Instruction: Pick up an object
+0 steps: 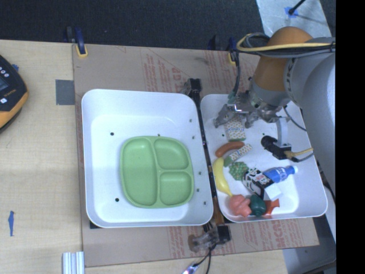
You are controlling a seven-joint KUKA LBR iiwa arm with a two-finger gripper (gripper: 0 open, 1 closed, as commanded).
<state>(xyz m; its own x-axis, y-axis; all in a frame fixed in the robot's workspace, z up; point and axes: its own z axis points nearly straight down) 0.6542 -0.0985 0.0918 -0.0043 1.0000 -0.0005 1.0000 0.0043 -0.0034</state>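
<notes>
My gripper (235,116) hangs over the far end of the right bin (308,204), reaching in from the right. Just in front of it lies a small pale checkered packet (235,132), close to or touching the gripper; I cannot tell whether it is held. Further forward in the same bin lie a brown sausage (229,148), a patterned wrapper (242,152), a yellow banana (220,177), a green broccoli piece (236,169), a black-and-white toy (256,179) and a blue bottle (280,173).
A red toy (239,205), a dark green piece (258,205) and an orange piece (273,205) crowd the right bin's near edge. The left bin (97,153) holds a green divided plate (157,171). A yellow-black device (8,96) lies at the far left.
</notes>
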